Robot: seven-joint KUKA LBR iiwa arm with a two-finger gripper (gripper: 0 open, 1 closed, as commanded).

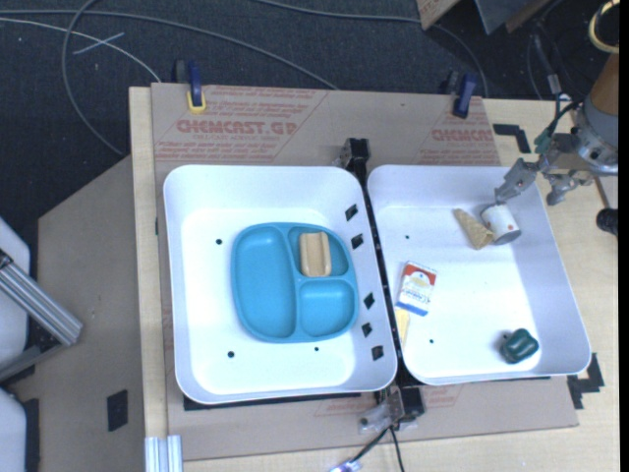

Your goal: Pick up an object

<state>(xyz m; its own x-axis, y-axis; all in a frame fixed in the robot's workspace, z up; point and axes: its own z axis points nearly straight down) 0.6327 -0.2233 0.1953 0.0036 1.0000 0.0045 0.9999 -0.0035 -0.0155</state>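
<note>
In the right bin [550,264] lie three objects: a small white cylinder with a tan wedge [489,225] near the upper middle, a flat red, white and blue packet [416,288] near the left wall, and a dark green lump [518,344] at the near right corner. My gripper [536,185] hangs over the bin's upper right rim, just right of and above the white cylinder. Its fingers are spread open with nothing between them; the left fingertip [511,187] is close to the cylinder.
The left bin [197,264] holds a blue divided tray [260,283] with a tan block [314,254] in its upper right compartment. A black divider [369,264] runs between the bins. Clamps [196,84] and cables lie at the back of the bench.
</note>
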